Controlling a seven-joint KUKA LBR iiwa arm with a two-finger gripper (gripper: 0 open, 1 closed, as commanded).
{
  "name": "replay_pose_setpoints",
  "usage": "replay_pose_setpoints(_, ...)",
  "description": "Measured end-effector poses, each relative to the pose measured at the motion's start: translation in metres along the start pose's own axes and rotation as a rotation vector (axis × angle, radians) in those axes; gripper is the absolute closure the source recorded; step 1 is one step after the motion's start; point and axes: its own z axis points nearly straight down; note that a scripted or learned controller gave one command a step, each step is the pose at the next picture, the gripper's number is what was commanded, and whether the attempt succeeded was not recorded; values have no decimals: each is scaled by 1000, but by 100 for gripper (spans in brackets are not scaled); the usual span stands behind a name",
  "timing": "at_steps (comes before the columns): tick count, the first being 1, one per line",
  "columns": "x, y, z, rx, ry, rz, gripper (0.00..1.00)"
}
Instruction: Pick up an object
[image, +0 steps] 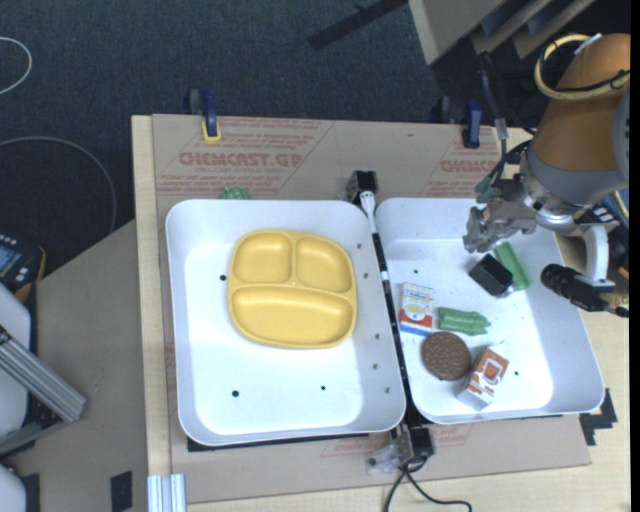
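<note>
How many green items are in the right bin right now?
2: one green piece lies mid-bin beside the small carton; another green piece sits by the claw, partly covered. More may be hidden beneath the arm.

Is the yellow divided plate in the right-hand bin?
No, the yellow divided plate lies in the left bin, apart from the small items.

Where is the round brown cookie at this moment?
The round brown cookie lies in the right bin, near its front edge, between the green object behind it and the small orange-and-white box.
</note>
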Motion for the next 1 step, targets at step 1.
replay_pose_setpoints(1, 62, -53, 42, 14, 5, -4, 100)
